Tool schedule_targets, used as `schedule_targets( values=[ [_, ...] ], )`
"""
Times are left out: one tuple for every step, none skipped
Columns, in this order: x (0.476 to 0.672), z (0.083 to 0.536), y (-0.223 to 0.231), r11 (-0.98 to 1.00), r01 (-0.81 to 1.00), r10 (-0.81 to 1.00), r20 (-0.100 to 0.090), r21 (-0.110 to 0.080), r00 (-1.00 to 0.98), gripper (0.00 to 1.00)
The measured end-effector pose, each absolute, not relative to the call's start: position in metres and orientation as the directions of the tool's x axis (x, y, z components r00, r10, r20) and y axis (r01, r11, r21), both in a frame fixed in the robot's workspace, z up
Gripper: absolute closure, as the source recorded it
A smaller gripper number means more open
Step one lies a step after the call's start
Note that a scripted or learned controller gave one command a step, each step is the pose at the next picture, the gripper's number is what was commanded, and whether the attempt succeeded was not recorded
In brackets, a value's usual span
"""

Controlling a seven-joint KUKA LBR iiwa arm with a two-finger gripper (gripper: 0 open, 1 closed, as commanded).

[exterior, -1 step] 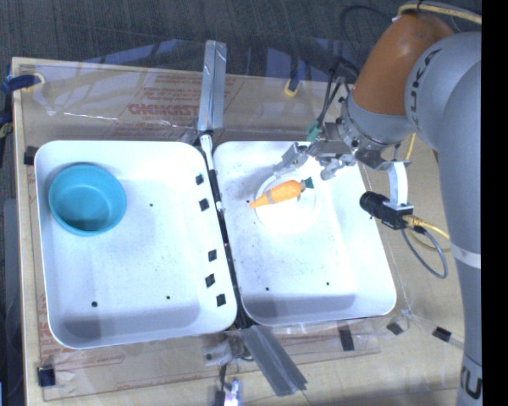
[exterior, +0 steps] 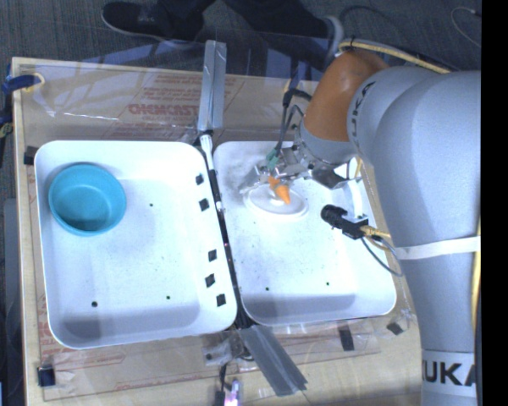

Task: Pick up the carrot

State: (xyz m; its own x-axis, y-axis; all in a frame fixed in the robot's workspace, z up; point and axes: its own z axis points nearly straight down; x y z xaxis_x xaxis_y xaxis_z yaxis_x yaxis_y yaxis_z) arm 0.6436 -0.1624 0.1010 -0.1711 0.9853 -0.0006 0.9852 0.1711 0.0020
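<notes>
The small orange carrot (exterior: 280, 193) lies on a shallow white dish (exterior: 278, 201) in the far part of the right white bin (exterior: 322, 299), directly beneath the metal gripper (exterior: 277, 173), whose state I cannot tell, its long axis running roughly near-to-far.

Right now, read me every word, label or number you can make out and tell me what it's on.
"UKA": white letters on the grey arm base, cut off at the left, likely part of the brand name.
Red print on the clear sheet behind the bins: blurred and seems mirrored, unreadable.
Nothing readable on the carrot, blue bowl or either bin.
</notes>
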Motion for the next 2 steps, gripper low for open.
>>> schedule_targets(
  values=[
    [0.658, 0.137, -0.195, 0.312, 0.95, 0.95, -0.002, 0.001, -0.312, 0.0],
    [0.658, 0.093, -0.189, 0.346, 0.938, 0.938, 0.0, 0.0, -0.346, 0.0]
  ],
)
